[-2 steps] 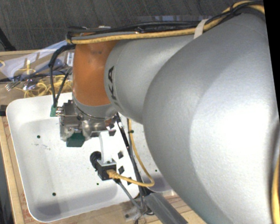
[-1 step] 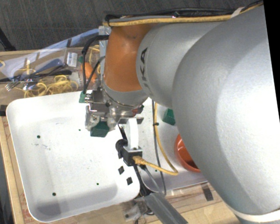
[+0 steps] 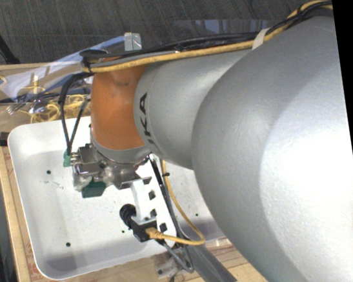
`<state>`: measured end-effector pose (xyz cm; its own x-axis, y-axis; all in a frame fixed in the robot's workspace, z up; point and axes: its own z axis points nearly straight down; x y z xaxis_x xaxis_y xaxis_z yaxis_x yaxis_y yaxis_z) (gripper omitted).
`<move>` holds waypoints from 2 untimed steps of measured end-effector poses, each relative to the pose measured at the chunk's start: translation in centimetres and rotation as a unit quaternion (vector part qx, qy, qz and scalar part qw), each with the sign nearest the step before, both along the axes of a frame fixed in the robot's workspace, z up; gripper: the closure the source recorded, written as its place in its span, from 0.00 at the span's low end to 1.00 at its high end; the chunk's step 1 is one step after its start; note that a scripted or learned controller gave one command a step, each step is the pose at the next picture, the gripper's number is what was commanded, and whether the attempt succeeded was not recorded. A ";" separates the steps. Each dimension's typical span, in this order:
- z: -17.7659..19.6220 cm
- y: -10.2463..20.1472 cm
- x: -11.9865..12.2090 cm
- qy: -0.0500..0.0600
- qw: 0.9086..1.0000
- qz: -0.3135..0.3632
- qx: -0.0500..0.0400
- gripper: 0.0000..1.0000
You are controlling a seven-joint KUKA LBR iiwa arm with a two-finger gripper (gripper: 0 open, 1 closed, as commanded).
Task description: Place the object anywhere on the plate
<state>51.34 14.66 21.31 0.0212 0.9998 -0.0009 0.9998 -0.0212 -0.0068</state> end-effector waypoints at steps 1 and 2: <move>-2.4 -5.8 4.2 0.000 1.000 0.023 0.000 1.00; -4.0 4.9 -0.5 0.000 0.995 0.097 0.000 1.00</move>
